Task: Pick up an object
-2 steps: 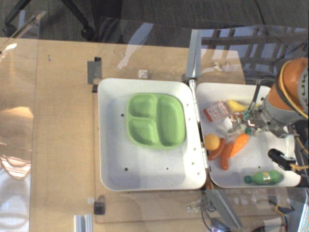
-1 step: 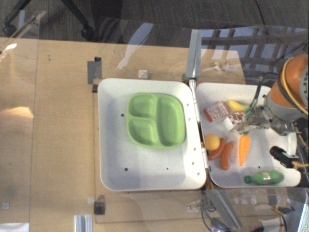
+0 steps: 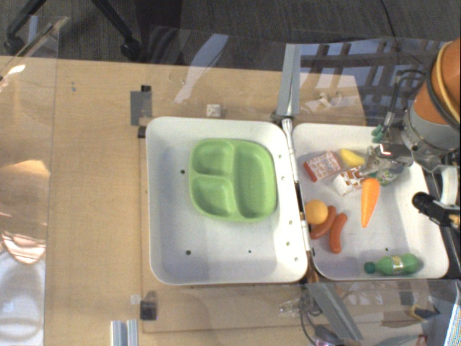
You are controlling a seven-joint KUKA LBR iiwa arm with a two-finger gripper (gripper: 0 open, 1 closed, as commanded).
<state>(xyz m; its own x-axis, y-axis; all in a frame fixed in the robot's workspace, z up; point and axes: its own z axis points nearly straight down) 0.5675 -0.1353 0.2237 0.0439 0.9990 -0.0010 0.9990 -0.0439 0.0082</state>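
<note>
The right bin (image 3: pixel 425 247) holds several small items. An orange carrot (image 3: pixel 369 201) lies near its middle, beside a white block (image 3: pixel 346 183), a yellow piece (image 3: pixel 351 156) and a red carton (image 3: pixel 322 166). An orange ball (image 3: pixel 316 211) and two red sausages (image 3: pixel 334 231) lie at the left side, and a green bottle (image 3: pixel 392 265) rests by the front wall. My gripper (image 3: pixel 382 164) hangs low over the bin's back part, just above the top of the carrot and right of the yellow piece. Its tips blend with the clutter below.
The left bin (image 3: pixel 216 254) carries a green divided plate (image 3: pixel 234 179). A metal divider post (image 3: pixel 289 81) stands behind the seam between the bins. The arm's grey body and orange band (image 3: pixel 443 92) fill the right edge above the right bin.
</note>
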